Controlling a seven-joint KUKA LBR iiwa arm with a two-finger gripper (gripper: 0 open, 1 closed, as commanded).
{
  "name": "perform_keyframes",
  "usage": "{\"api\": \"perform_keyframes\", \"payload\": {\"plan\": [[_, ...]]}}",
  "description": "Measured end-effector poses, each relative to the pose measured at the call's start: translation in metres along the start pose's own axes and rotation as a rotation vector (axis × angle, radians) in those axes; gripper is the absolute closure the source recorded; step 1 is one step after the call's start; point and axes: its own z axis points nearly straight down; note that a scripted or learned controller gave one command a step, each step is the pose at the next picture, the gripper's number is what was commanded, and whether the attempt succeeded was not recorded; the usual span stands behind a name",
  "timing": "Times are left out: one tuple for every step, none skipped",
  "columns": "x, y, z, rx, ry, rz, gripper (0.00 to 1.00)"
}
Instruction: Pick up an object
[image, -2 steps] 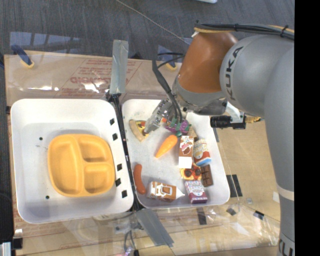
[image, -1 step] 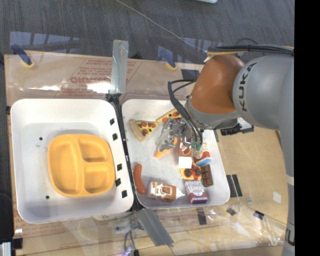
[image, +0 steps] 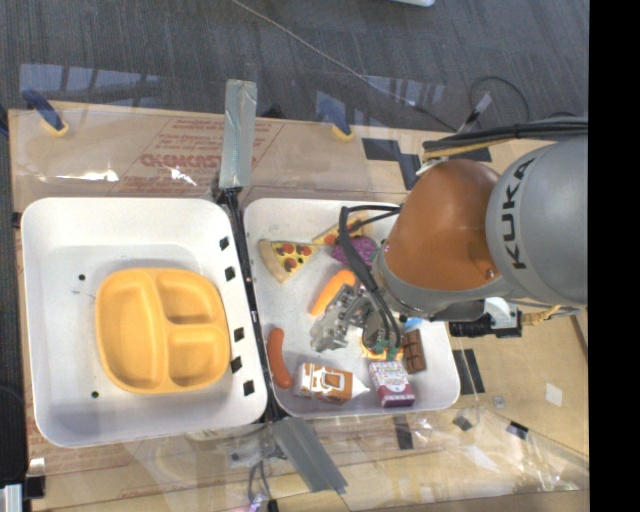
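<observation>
KUKA lettering runs down the grey arm (image: 530, 225) looming over the right bin (image: 440, 395). Its jaws (image: 345, 322) hang low among toy food, beside a carrot (image: 330, 292); I cannot tell their spread. A yellow tray (image: 160, 328) fills the left bin (image: 50, 250).
</observation>
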Motion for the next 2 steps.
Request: {"api": "perform_keyframes", "payload": {"plan": [[-0.0318, -0.0897, 0.0603, 0.002, 0.005, 0.213, 1.0], [-0.0322, -0.0884, 0.0594, 0.001, 0.003, 0.211, 0.0]]}}
